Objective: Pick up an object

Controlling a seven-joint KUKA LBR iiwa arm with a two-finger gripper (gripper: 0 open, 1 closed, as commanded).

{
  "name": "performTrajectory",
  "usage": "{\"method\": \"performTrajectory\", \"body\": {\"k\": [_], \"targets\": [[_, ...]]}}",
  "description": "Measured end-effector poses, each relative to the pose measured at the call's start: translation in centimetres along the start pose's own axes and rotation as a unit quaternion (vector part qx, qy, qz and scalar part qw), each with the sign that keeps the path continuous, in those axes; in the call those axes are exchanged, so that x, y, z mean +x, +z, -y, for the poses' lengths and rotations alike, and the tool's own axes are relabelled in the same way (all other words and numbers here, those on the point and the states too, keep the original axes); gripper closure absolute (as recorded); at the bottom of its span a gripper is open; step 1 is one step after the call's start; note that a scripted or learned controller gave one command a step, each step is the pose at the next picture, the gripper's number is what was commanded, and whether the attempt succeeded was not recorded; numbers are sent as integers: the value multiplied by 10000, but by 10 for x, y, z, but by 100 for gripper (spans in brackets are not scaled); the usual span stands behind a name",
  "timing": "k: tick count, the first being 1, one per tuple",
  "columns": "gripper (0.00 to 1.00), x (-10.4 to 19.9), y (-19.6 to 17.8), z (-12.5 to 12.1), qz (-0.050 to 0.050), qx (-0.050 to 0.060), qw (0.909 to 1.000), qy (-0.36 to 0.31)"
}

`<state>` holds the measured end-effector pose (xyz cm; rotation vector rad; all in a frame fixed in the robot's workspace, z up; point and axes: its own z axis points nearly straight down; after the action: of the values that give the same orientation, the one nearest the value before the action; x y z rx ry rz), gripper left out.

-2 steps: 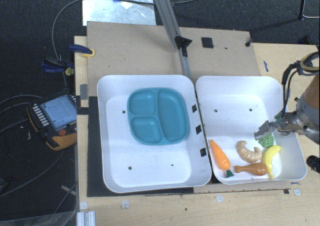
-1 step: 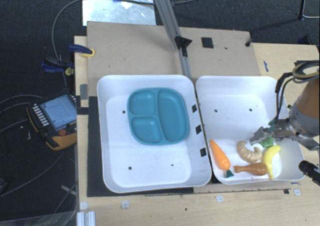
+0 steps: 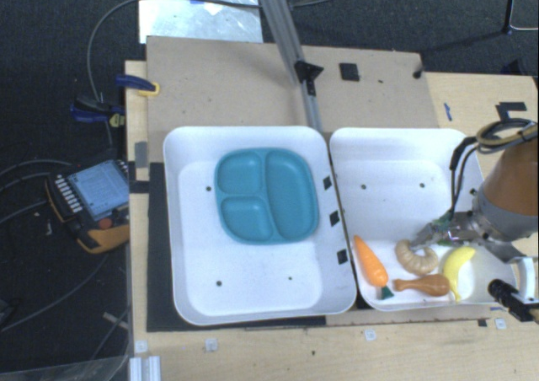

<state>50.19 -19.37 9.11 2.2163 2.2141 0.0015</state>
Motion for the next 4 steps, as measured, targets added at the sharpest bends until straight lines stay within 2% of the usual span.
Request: {"method": "performTrajectory", "body": {"k": [1,2,3,4], "targets": [[100,-2,-15,-3,31,-61,10000,7],[100,-1,-79,-5,-16,1,10000,-30],[100,-1,-133,-7,-14,-4,10000,-34],[100,-2,-119,-8,-22,28,10000,-20]]}}
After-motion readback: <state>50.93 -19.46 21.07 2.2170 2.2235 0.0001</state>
